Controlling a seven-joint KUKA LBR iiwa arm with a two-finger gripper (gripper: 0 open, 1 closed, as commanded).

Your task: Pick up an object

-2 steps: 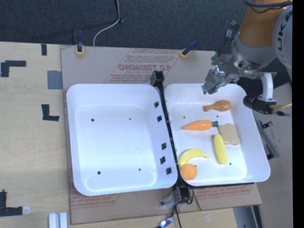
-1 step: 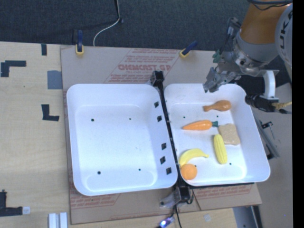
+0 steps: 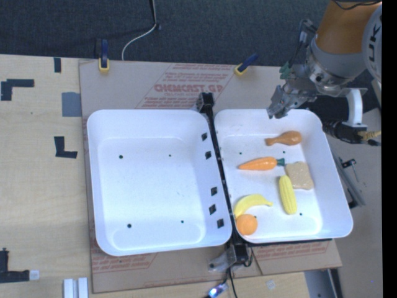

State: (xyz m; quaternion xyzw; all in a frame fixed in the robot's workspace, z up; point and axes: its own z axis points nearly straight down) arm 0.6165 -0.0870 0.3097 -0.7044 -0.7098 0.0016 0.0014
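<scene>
Below the claw (image 3: 277, 109), grip state unclear, lies the drumstick (image 3: 285, 139), apart

arm (image 3: 347, 30): enters from upper right, wrist angled down-left | gripper (image 3: 277, 109): hanging low, nothing visibly held

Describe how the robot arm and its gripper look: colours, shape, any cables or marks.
The arm is a thick rounded tube, grey, with a wide orange band above the wrist. Part of a dark letter mark shows on the grey shell near the right edge. Below the band sits a grey metal wrist with thin dark cables beside it. The gripper is small, dark and narrow.
</scene>
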